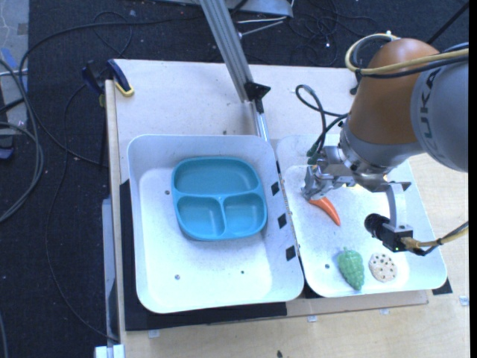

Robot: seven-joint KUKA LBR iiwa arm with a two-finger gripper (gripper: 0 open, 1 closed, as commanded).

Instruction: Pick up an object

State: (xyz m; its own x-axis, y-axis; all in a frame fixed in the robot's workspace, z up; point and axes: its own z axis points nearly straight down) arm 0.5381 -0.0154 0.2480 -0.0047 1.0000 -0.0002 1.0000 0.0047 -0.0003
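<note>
From the camera view above the counter (186,95), the grey arm with its orange band reaches in from the right and sets the pincer (322,187) low over the right-hand white bin (417,274). Directly under its tips lies a small orange toy carrot (328,208), slanting from the pincer down toward the near right, its upper end touching or hidden beneath the metal fingers and its tapered lower end free on the bin floor. Whether the pincer is spread or clenched cannot be told from here, nor whether the carrot is actually between the fingers. By my judgement the carrot is light, stiff plastic, smooth and somewhat slippery, with a round tapering body that could squirt out of a squeeze near the tip; the thicker upper half, gripped across its width, looks like the surest hold. It seems in no way fragile. Nearer the front of the same bin, well apart from the pincer, sit a knobbly green toy vegetable (351,267) and, just beside it to the right, a pale speckled cookie (382,267); both look equally light. The left-hand bin (149,274) holds a blue divided plate (220,198) with three compartments, far from the pincer.
</note>
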